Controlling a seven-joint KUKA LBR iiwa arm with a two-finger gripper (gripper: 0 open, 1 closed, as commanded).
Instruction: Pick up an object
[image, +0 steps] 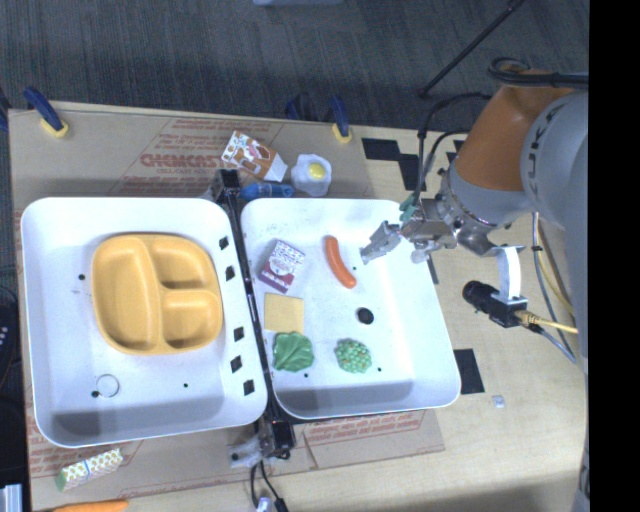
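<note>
The right bin (420, 375) holds an orange sausage (340, 261), a small printed packet (282, 266), a yellow cheese slice (284, 313), a green leaf (293, 351) and a green bumpy piece (352, 355). The left bin (50, 400) holds a yellow divided tray (157, 292). The gripper (385, 240) hangs over the right bin's right edge, just beside the sausage (nothing shows between its fingers, which look parted).
</note>
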